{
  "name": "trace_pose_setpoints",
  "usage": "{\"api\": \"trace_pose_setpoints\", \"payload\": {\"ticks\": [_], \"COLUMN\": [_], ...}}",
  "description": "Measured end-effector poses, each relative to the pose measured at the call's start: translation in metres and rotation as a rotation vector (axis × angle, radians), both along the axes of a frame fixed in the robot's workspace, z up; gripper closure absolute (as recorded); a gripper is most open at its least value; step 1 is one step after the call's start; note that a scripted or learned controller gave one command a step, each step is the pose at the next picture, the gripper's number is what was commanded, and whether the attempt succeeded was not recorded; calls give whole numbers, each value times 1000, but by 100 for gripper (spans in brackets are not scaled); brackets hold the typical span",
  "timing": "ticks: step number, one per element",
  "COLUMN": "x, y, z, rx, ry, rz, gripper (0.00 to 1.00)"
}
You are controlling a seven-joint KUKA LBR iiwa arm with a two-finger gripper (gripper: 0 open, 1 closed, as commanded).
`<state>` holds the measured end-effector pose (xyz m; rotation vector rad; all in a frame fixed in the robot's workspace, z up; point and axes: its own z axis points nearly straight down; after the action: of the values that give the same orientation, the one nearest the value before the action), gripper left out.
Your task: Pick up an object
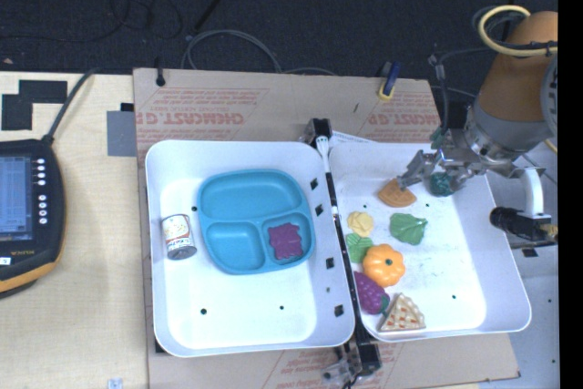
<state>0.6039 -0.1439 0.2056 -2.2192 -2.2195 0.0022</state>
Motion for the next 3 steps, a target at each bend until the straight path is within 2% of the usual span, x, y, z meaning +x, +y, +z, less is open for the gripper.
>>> {"api": "trace_pose_setpoints", "payload": {"ticks": [1, 2, 3], "x": [35, -16, 42], "y": [-5, 15, 12], "z": [-125, -118, -117], "rx": [-1, 1, -2], "ry": [2, 4, -6], "rz": [3, -2, 1], "gripper": [0, 0, 0]}}
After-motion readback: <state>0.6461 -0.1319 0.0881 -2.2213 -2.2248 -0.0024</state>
